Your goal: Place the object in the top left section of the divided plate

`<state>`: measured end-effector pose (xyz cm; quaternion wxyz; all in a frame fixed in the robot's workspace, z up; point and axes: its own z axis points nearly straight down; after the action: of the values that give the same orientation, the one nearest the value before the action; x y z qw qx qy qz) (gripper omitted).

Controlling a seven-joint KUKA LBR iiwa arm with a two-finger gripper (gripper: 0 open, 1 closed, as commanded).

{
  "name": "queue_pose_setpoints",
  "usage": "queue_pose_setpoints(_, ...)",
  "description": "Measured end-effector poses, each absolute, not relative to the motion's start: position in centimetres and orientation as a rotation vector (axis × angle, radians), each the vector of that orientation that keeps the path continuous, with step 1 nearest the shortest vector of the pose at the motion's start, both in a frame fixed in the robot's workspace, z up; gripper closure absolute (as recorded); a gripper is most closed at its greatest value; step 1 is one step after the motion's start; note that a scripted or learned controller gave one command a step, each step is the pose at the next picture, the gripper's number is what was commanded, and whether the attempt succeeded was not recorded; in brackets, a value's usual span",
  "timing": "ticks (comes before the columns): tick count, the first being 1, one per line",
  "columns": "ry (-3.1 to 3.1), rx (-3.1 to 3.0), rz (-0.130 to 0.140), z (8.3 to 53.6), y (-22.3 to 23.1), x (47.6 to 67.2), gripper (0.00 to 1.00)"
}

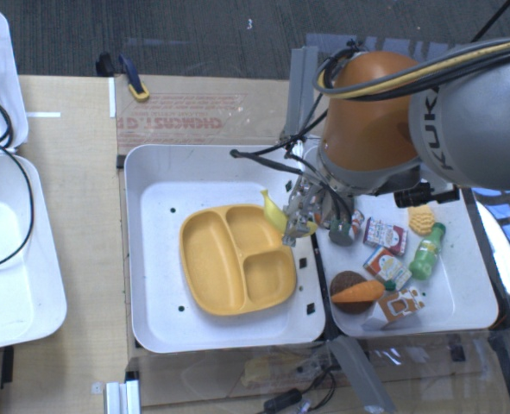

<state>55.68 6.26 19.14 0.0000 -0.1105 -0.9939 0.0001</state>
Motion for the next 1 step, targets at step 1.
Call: queue_pose_setpoints(1,-3.139,-0.181,0.0,19.79,7.93,55.83,1.0)
